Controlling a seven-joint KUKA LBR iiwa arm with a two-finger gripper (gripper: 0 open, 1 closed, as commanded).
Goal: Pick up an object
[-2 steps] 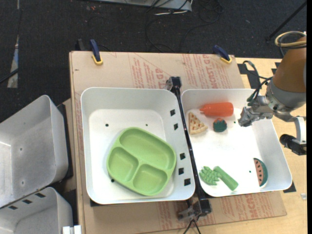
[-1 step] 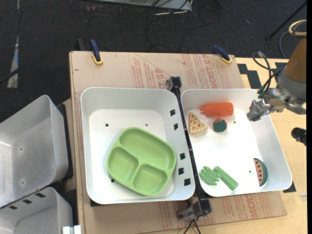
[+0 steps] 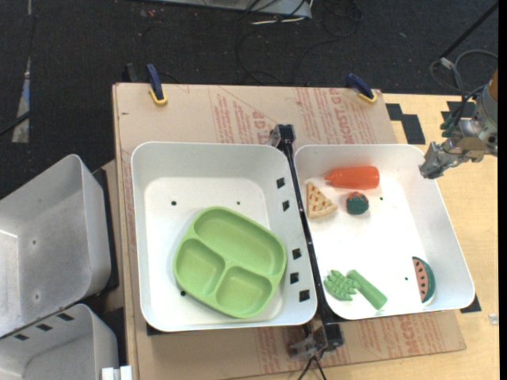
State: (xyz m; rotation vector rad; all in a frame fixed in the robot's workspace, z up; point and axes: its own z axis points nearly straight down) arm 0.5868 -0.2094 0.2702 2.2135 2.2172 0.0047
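From above, the gripper [image 3: 438, 162] hangs over the far right rim of the right bin [image 3: 444, 220]; whether it is open or closed cannot be told. In that bin lie a carrot [image 3: 353, 177] and pizza slice [image 3: 319, 200] at the far left, a green ball [image 3: 357, 203] beside them, broccoli [image 3: 354, 286] near, and a watermelon slice [image 3: 423, 278] at the near right. The left bin [image 3: 158, 172] holds a green tray [image 3: 230, 261].

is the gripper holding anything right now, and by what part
Nothing is held. The gripper sits above the right bin's upper right rim, away from the toy foods.
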